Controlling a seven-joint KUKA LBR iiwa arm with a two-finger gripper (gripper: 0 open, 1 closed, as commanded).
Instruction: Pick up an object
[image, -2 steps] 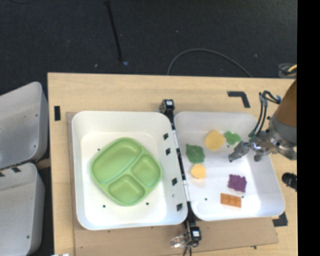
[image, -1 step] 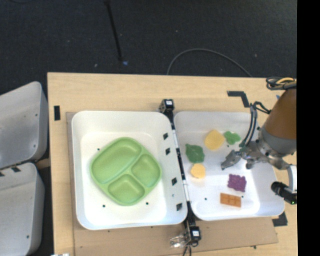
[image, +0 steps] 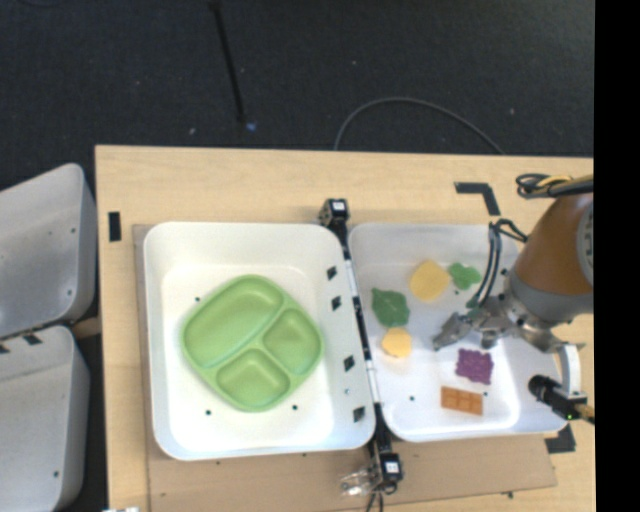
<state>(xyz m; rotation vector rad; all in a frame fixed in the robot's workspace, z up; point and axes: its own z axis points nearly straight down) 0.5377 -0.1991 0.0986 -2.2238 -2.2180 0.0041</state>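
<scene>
Hovering gripper (image: 452, 332) low in the right bin (image: 400, 420), fingers' state impossible to tell here, with purple block (image: 474, 366) lying just below-right of the tips, yellow round piece (image: 397, 344) sitting left, nothing visibly gripped yet.

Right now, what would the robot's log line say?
gripper: over right bin, holding nothing seen | nearest: purple piece, yellow piece | green plate: left bin

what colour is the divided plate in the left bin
Light green, clearest in the camera view: the divided plate lies in the left bin.
</scene>
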